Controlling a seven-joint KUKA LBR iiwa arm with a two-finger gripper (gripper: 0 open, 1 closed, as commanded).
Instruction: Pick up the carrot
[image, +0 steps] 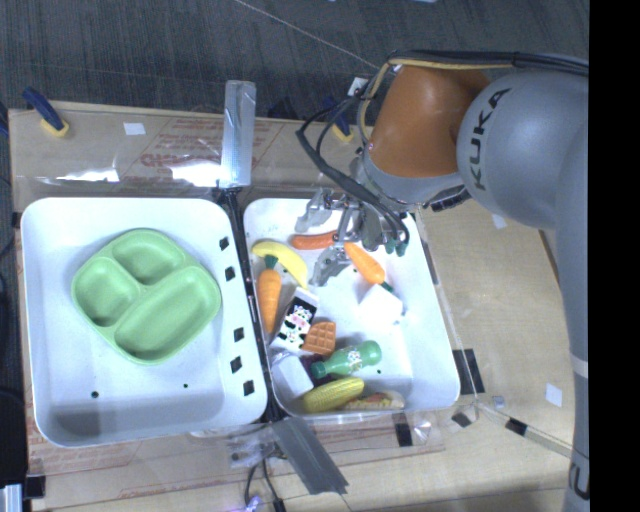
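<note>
Our gripper (345, 243) hangs over the upper part of the right bin (432, 330), and a small orange carrot (364, 264) with a dark green tip sits slanted between its metal fingers, so we read it as grasping that carrot. The piece tilts down toward the right, its green end by a white block (381, 306).

We see two white bins side by side on the counter (500, 290). The left bin (50, 330) holds a green divided plate (146, 294) with three compartments. The right bin is crowded. Near its top edge lies a red-orange sausage (314, 240), just left of the gripper. A banana (281, 259) curves below it, and a second, larger carrot (269, 297) lies upright along the bin's left wall, pale orange, with a green stub at its upper end touching the banana. Below that we find a black-and-white cow carton (296, 323), a waffle (320, 338) beside it, a green bottle (346, 360), and a corn cob (333, 395) at the bottom edge. A white cup (291, 376) rests near the lower left corner.
</note>
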